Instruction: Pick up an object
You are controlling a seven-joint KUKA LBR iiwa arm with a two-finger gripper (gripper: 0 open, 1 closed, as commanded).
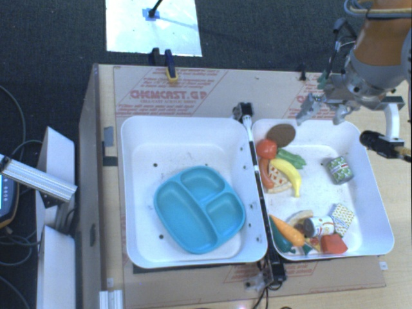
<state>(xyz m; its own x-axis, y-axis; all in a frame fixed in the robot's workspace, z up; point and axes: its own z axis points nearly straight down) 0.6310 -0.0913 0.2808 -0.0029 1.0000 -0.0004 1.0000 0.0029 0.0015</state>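
Nearest you, the carrot (288,231) and red block (333,243) crowd the right bin's (373,192) near edge, well apart from the gripper (325,111).

Your gripper hangs over the right bin's far edge, its two fingers spread apart and holding nothing. Your closest candidate, by my reading, is the brown oval piece (281,134), lying just inward and toward the divider, close to the far-left corner. Beside it sit the tomato (266,149) and the banana (288,174), long axis slanting toward the near-right corner.
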